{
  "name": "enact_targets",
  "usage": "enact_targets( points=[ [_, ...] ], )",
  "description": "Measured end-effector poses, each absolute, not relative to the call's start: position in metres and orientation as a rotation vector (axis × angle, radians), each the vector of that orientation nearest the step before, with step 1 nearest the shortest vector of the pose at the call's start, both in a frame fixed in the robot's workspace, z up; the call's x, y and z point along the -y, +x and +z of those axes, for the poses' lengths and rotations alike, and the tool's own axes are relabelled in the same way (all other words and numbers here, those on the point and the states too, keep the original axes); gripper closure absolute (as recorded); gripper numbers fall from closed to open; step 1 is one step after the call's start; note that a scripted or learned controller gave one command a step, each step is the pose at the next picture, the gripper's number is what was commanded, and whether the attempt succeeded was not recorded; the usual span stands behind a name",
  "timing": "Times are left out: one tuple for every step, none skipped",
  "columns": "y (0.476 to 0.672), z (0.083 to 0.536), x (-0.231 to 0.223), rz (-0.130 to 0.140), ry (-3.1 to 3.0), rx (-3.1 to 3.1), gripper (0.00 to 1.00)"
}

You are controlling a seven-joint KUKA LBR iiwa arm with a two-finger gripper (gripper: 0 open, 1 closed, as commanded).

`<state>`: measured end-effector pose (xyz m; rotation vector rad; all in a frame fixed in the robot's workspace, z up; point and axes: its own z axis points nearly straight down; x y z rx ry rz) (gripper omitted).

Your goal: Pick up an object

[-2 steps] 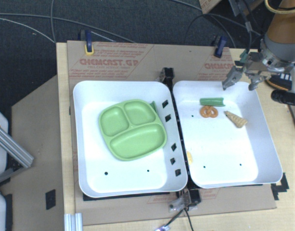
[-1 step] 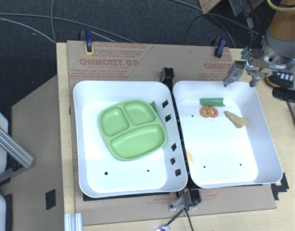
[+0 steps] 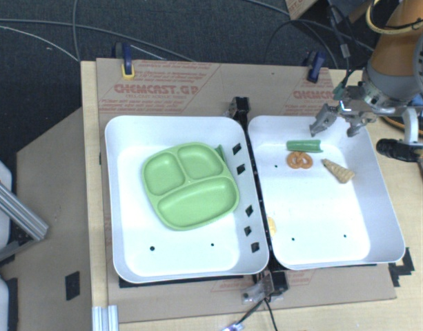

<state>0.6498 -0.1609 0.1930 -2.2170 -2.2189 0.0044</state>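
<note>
Green stick, long axis left-right, is seen just below-left of the end effector, spread wide, nothing held.

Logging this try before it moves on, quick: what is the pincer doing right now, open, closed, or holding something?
Pincer: open, fingers spread, holding nothing; it hangs over the right bin's far edge, just above the green stick.

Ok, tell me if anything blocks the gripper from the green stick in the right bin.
Nothing visible does. The gripper hangs open above the right bin's far edge; the green stick lies just below-left, with bare bin floor between. The pretzel lies beyond it.
</note>
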Motion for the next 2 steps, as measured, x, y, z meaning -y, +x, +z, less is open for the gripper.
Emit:
enact_targets(
  points=[
    [0.643, 0.141, 0.152, 0.005, -2.216, 2.218, 0.0],
    [0.643, 0.089, 0.151, 0.003, -2.218, 2.22, 0.0]
  ],
)
